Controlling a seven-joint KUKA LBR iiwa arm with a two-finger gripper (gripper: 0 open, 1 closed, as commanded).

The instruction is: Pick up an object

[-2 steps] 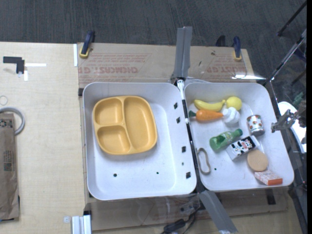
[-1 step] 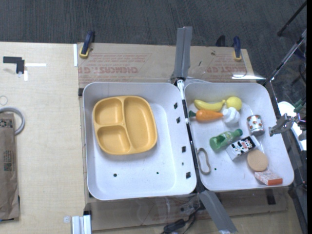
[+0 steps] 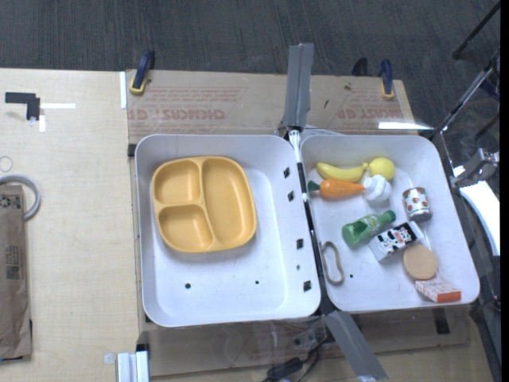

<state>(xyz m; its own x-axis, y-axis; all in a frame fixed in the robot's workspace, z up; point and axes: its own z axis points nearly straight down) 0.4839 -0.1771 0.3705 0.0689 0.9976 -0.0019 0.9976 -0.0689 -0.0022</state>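
Observation:
The right bin (image 3: 445,181) holds several small objects. A yellow banana (image 3: 342,170) and a lemon (image 3: 382,167) lie at its far side, with an orange carrot (image 3: 342,188) and a small white piece (image 3: 377,188) just below them. A green bottle (image 3: 367,226) lies on its side in the middle, next to a small can (image 3: 416,204) and a black-and-white carton (image 3: 394,239). Nearer the front are a round tan disc (image 3: 420,263), an orange block (image 3: 438,291) and a grey ring clip (image 3: 332,263).
The left bin (image 3: 223,293) holds a yellow divided plate (image 3: 204,204). A grey post (image 3: 299,86) stands between the bins at the back. Blue clamps (image 3: 144,68) pin cardboard behind them. A brown bag (image 3: 12,269) lies on the wooden bench at far left.

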